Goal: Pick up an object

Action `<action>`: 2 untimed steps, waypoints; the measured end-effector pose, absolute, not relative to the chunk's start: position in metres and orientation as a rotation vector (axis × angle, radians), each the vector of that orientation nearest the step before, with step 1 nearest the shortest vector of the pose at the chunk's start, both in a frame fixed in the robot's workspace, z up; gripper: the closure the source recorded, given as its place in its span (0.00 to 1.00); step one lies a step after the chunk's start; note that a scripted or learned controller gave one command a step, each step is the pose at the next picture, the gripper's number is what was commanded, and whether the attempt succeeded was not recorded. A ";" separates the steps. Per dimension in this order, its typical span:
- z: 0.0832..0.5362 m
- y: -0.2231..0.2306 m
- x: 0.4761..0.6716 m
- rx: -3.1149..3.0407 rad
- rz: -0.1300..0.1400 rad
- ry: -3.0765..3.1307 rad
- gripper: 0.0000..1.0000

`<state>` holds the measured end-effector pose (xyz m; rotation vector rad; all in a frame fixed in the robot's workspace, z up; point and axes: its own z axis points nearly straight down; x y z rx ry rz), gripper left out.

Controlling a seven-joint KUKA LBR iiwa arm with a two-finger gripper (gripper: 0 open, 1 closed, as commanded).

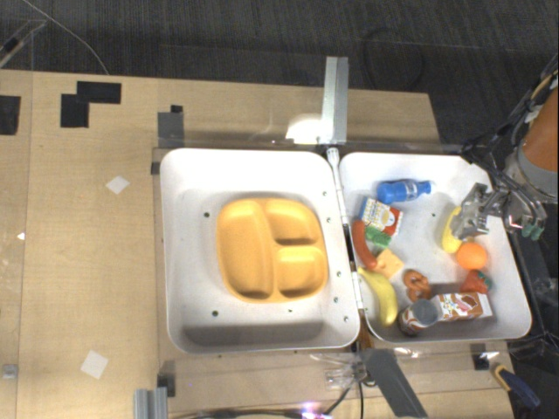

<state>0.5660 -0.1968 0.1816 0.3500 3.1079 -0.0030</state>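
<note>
Nearest the camera, the carton (pixel 460 305) lies apart from the gripper (pixel 472 219), which hangs over the lemon (pixel 450 232); its grip I cannot tell.

A light wooden bench (pixel 79 260) carries two shallow white bins side by side, touching along one edge. The left bin (pixel 188 234) and the right bin (pixel 515 308) sit toward the right. Black patches (pixel 87 101) mark the far left of the bench
</note>
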 end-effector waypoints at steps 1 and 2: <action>0.179 -0.196 0.565 0.350 -0.001 3.112 0.00; 0.093 -0.205 0.588 0.621 0.001 3.072 0.00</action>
